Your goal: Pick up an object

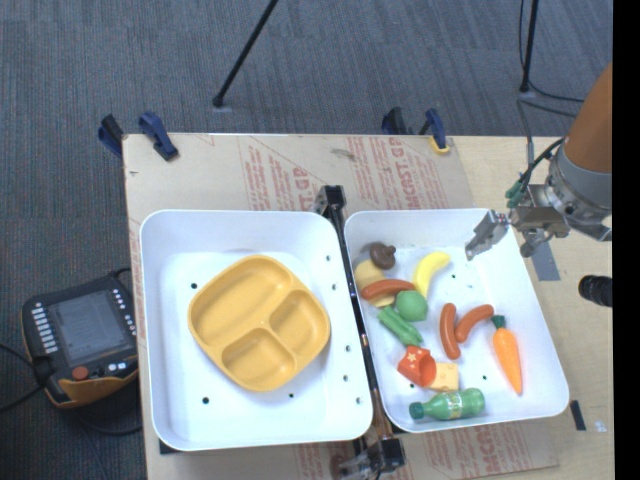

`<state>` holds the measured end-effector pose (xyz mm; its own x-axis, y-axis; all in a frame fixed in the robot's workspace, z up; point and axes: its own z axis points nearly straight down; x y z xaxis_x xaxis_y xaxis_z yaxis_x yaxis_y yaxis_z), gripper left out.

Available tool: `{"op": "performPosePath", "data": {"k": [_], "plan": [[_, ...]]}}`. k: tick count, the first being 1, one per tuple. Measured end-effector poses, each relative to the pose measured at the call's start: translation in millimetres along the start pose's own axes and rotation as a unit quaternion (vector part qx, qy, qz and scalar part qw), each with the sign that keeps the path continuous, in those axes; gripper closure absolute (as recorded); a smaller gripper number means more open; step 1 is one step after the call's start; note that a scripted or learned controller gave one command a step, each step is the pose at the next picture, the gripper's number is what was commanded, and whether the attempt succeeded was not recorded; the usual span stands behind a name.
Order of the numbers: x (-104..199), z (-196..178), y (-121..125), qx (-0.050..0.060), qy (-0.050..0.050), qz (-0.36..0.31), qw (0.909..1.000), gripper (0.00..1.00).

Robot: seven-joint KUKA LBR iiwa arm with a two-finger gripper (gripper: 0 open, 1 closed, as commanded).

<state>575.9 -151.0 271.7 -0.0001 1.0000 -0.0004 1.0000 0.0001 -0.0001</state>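
yellow banana (432, 270) lies just lower left of the claw (487, 235), long axis steep; whether the claw is open, i cannot tell.

Toys (432, 343) crowd right bin's (535, 298) left half (tightly packed), upper-right corner bare

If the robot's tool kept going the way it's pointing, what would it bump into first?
Probably the banana. The tool points down and left into the right bin, and the banana lies nearest along that line, though depth is hard to judge.
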Motion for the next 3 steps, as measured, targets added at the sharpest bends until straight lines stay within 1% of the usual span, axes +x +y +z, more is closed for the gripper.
{"op": "performPosePath", "data": {"k": [1,2,3], "plan": [[21.2,138.8,23.8,0.003,0.001,0.0,1.0,0.0],[-22.8,184.7,-9.3,0.002,0.001,0.001,1.0,0.0],[-22.7,174.3,-8.5,0.002,0.002,0.003,1.0,1.0]]}}
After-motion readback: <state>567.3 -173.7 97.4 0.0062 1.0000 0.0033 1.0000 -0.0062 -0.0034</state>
